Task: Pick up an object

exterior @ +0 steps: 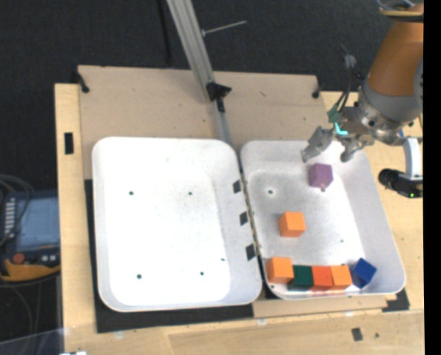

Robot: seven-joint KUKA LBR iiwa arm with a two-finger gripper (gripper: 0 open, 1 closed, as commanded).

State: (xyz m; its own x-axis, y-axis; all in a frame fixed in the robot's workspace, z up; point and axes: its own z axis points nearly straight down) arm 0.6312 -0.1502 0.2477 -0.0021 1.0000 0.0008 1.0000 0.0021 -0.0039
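Camera view looks down on the counter (161,109) with its two white bins side by side, and we find the tool (331,145) hanging over the far end of the right bin (379,220), its two fingers spread wide with nothing between them. Just below and slightly nearer the camera sits a purple block (320,175), close to the tool yet apart from it as far as we can judge; the gap is small and the slant of the view makes height hard to read.

We judge the step in hand to be the approach: nothing is picked yet. The next move, as we see it, calls for the tool to shift a little toward the purple block so the fingers straddle it, then descend and close on two opposite faces.

The purple block looks roughly cubic, so we can name no clear long axis; its faces appear turned slightly off the bin walls, though we cannot be sure of the angle.

Other candidates lie well apart from the tool: an orange cube (292,223) alone mid-bin, and a row along the near wall (320,275) of orange, green and orange pieces ending in a blue block (363,271), packed touching, which would leave the fingers little room. The left bin (106,220) holds only small dark specks
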